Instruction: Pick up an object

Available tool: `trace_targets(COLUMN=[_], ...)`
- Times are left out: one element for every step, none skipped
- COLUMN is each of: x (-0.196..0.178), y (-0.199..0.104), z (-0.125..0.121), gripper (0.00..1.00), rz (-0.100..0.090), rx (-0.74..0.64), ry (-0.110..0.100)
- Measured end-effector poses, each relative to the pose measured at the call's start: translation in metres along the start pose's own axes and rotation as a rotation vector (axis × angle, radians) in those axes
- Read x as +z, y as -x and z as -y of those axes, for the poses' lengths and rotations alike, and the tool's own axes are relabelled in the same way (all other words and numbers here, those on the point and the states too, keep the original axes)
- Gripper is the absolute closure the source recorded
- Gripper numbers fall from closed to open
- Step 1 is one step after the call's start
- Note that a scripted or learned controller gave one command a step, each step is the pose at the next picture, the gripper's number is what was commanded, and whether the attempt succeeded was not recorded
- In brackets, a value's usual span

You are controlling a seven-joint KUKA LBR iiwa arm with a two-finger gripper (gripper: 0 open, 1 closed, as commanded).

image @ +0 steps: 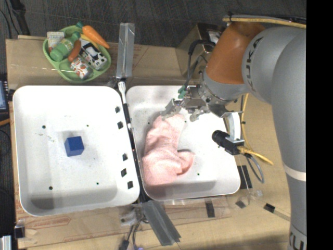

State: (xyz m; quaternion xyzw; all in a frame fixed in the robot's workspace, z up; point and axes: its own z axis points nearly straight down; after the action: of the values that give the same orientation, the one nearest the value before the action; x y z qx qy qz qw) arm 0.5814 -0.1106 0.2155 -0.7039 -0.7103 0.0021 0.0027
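A crumpled pink cloth [165, 152] lies in the right bin [218, 178], with a narrow end reaching up toward the back. My gripper [183, 111] is right over that upper end and looks to be touching it. The gripper body hides the contact point. A small blue cube [74, 145] sits alone in the left bin [31, 113], far from the gripper.
A green bowl [57, 66] of toy food, including an orange carrot [93, 35], stands on the bench behind the left bin. A grey divider rail [125, 51] runs between the bins. The arm's large grey body [276, 77] overhangs the right side.
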Motion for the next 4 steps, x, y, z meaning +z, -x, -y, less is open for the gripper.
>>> trace_targets(x=[0.123,0.123,0.122,0.111], y=[0.042,0.048,0.073,0.071], z=[0.03,-0.006,-0.061,-0.062], gripper=[0.0,0.0,0.0,1.0], rz=[0.001,0.001,0.001,0.001], rx=[-0.069,-0.093,-0.05,-0.059], ry=[0.006,0.006,0.007,0.007])
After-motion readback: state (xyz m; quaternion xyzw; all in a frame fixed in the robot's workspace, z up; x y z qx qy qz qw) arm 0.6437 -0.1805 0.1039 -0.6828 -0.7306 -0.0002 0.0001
